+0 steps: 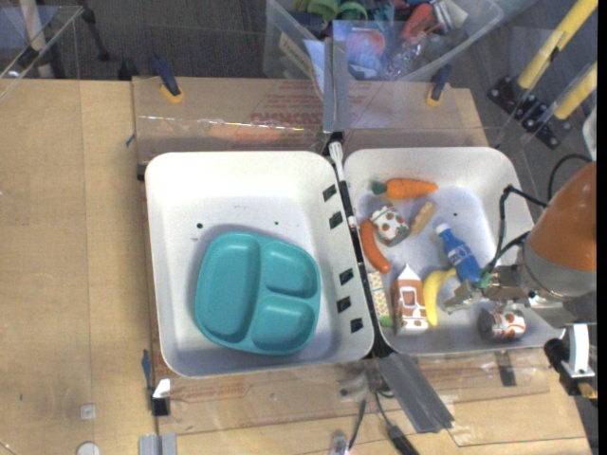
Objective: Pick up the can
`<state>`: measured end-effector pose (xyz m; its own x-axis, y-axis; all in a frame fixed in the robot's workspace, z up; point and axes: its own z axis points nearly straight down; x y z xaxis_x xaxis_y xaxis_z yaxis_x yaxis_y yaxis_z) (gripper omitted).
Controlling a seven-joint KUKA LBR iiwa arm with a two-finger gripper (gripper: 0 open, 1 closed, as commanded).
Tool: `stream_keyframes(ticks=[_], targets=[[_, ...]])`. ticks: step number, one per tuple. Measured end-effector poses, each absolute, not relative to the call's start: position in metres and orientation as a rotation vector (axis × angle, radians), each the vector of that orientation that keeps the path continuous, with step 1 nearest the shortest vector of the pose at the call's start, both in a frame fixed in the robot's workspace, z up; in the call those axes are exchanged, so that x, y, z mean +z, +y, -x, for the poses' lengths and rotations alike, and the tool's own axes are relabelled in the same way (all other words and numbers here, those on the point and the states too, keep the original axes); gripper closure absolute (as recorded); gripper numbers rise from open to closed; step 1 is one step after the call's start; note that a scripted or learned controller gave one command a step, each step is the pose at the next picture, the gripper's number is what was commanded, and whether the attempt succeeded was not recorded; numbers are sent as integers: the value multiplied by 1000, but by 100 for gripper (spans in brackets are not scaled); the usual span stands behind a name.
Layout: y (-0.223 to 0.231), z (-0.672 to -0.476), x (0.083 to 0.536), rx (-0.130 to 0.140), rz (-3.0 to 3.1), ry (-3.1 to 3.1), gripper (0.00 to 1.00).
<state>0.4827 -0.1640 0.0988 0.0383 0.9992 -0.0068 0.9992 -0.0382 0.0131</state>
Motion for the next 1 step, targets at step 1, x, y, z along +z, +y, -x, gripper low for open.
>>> stream_keyframes(ticks=[1], targets=[[-204,-485,90,26,-2255,2204,0]])
